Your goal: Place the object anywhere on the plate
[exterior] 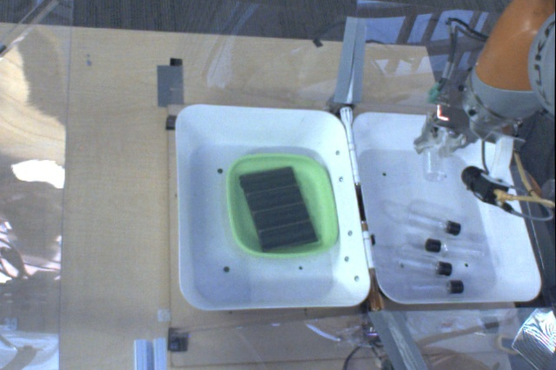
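Where the arm [512, 56] comes in from the right, its gripper [437, 136] hangs over the far part of the right bin [382, 134], well inside the bin's far rim and right of the seam between the bins. Open or closed: cannot tell, since the wrist body covers it from this angle.

A faint clear tube [432, 167] shows just below the gripper, roughly upright. I cannot tell whether it is held or merely standing in the bin.

Four more capped tubes [432, 246], clear with black caps, lie in a loose cluster in the near right part of the same bin. They are close to one another and short of the near rim. The bin floor along the seam side is bare.

A black fitting with a yellow lead [482, 181] sits over the right side of that bin, between the gripper and the cluster.

The left bin [195, 273] holds the green plate [236, 212] about centred, with white floor open on all four sides. A dark ridged block [278, 208] lies on the plate, turned slightly askew. It covers most of the plate's floor and leaves a green margin all round, so the free plate surface is the ring near the rim.

The bins meet rim to rim on the wooden bench [104, 186].
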`<state>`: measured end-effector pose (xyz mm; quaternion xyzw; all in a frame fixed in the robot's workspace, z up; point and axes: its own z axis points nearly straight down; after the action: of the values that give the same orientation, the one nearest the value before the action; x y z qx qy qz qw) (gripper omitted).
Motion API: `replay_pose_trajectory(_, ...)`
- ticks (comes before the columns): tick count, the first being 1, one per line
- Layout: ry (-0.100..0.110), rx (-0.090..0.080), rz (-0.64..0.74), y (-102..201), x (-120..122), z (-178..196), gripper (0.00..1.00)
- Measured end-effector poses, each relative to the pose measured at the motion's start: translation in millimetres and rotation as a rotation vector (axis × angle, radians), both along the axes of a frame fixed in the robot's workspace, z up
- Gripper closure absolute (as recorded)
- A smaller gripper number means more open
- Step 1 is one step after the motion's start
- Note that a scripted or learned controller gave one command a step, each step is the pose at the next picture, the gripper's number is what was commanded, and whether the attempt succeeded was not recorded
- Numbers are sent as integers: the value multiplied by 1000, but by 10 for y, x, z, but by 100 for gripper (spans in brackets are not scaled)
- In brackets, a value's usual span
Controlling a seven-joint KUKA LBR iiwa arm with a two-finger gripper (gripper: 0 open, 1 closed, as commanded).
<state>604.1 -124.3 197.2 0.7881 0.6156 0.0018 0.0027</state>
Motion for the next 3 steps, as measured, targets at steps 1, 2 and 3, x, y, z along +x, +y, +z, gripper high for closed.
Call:
replay_pose_trajectory(1, 0, 0, 0, 0, 0, 1, 0)
replay_pose_trajectory(2, -4, -3, 136, -522, -214, 861, 0)
replay_pose_trajectory(3, -5, -3, 73, -665, -459, 1272, 0)
